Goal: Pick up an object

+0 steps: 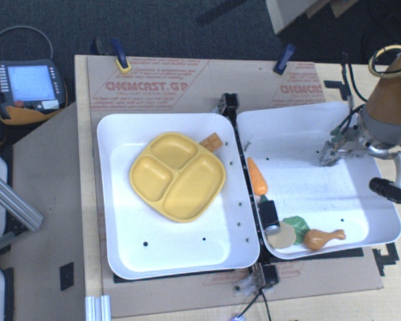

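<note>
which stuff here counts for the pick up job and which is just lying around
For the job:
gripper, over the right bin
orange carrot
black block
round beige piece
green item
brown drumstick
yellow divided plate, in the left bin
small brown piece behind the plate

Just lying about:
handheld screen unit
blue clamps
cardboard sheet

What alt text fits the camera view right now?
The arm's hand hovers over the right bin, apart from the carrot, black block, green piece and drumstick at its lower left. The left bin holds a yellow divided plate.
</note>
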`<state>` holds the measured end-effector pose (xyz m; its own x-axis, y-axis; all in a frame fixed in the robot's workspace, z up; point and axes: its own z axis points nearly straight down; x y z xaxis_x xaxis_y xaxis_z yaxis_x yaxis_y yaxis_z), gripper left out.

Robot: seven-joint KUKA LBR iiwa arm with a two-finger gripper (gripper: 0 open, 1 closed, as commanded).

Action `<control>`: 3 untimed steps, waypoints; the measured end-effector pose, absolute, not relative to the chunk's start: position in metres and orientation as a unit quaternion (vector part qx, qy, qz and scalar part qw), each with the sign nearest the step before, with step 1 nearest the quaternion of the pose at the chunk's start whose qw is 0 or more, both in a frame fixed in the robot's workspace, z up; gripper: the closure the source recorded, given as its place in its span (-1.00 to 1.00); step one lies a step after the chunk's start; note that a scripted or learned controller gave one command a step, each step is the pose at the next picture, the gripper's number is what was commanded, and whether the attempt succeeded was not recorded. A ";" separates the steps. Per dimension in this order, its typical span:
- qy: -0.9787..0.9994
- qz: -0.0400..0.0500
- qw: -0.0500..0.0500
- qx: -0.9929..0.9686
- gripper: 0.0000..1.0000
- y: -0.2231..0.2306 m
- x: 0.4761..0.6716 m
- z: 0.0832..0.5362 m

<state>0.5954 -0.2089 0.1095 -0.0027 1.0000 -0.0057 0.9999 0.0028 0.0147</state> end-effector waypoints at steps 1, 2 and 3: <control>0.708 0.001 0.002 0.707 1.00 -0.208 0.595 0.173; 0.708 0.001 0.004 0.707 1.00 -0.208 0.597 0.227; 0.708 0.001 0.003 0.707 1.00 -0.208 0.598 0.273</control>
